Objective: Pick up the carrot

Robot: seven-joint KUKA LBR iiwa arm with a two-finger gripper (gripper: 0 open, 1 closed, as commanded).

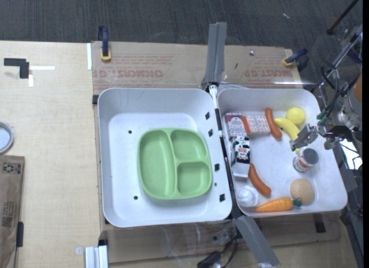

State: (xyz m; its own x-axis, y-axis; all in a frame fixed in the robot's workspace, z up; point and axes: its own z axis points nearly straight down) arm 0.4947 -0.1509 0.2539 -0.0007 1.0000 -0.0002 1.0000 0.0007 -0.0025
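The carrot [275, 204], orange with a small green end, lies flat near the front edge of the right bin [331, 203]. My gripper [306, 136] hangs over the right side of that bin, just above a small can [305, 159]. The gripper is well behind the carrot and apart from it. A tan ball [301, 191] rests right beside the carrot's green end.
The right bin also holds two sausages [273, 123] [259, 179], a banana [286, 125], a yellow lemon [296, 114], a red-and-white box [248, 124], a small black-and-white carton [241, 148] and a white lump [247, 195]. A green divided plate [174, 163] sits in the left bin [115, 146].
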